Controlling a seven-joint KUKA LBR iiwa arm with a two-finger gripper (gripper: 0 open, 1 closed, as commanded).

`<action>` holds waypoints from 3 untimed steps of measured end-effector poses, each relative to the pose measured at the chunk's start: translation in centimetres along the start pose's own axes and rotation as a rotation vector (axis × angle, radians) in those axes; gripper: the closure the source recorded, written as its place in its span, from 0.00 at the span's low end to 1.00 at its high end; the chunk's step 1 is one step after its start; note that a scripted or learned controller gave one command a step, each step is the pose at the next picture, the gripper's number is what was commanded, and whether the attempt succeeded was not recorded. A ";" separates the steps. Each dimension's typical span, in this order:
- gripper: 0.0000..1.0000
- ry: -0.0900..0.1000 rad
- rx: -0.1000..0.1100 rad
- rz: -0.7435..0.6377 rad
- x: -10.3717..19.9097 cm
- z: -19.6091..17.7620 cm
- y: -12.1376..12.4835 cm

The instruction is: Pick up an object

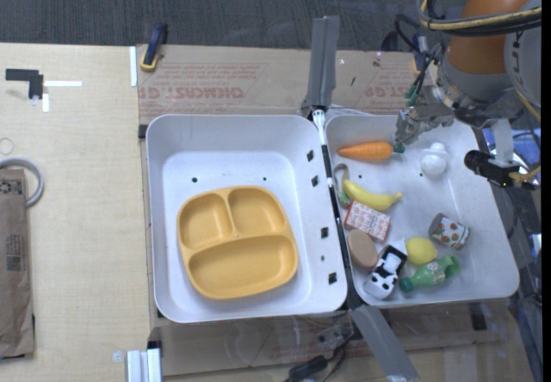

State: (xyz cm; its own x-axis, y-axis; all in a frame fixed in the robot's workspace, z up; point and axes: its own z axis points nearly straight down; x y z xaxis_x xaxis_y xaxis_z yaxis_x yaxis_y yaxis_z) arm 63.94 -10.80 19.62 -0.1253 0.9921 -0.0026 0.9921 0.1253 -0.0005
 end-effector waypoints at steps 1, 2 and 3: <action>1.00 0.002 0.003 0.532 0.9 10.5 -5.2; 0.00 0.002 0.003 0.533 0.9 10.5 -5.2; 0.00 0.002 0.003 0.257 6.4 0.5 -12.9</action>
